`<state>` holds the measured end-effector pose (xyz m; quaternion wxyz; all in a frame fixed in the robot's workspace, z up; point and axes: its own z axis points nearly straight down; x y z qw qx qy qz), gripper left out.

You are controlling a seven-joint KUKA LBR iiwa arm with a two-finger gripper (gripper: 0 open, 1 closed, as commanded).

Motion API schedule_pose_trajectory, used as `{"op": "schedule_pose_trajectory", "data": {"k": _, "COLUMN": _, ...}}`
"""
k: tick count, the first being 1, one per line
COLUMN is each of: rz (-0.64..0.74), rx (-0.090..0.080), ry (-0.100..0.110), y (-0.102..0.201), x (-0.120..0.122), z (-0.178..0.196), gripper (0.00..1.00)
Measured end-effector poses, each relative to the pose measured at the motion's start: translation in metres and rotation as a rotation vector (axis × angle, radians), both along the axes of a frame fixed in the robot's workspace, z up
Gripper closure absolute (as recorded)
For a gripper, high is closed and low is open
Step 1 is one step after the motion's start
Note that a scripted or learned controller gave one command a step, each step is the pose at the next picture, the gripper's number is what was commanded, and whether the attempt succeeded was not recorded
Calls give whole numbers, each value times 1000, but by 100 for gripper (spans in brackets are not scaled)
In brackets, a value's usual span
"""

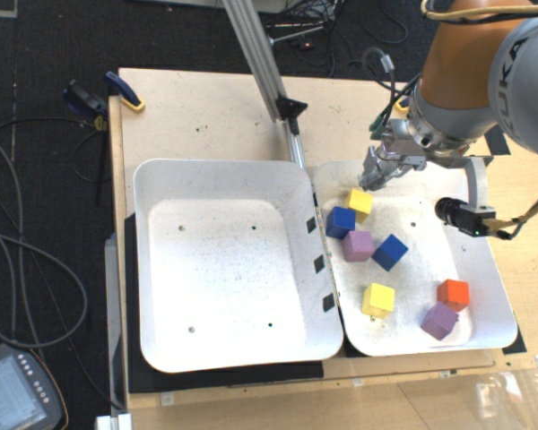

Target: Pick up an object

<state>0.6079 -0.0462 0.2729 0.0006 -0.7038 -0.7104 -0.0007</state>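
Where the bench [206,106] carries two shallow white bins side by side, the right bin [484,276] serves as landmark for this listing.

Item 1: gripper [374,179], on the grey arm [484,70] with orange band, poised over the far end of the right bin, its tip just above and beside the far yellow cube [360,203]. How far it stands open cannot be told from this angle; no cube is seen between its tips.

Item 2: seven cubes, all inside the right bin. Far yellow cube at the far end; blue cube [341,222] touching it on the side toward the left bin [224,267]; purple cube [358,245] just nearward of that; second blue cube [390,252] beside the purple, toward mid-bin. Near yellow cube [378,299] in the near half. Orange cube [453,293] and second purple cube [440,321] close together at the near outer corner.

Item 3: left bin, adjoining the right bin.
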Motion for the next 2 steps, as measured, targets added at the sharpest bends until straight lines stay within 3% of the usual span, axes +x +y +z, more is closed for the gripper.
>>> {"op": "schedule_pose_trajectory", "data": {"k": 2, "rz": -1, "rx": 0, "ry": 0, "y": 103, "x": 1, "z": -3, "gripper": 100}}
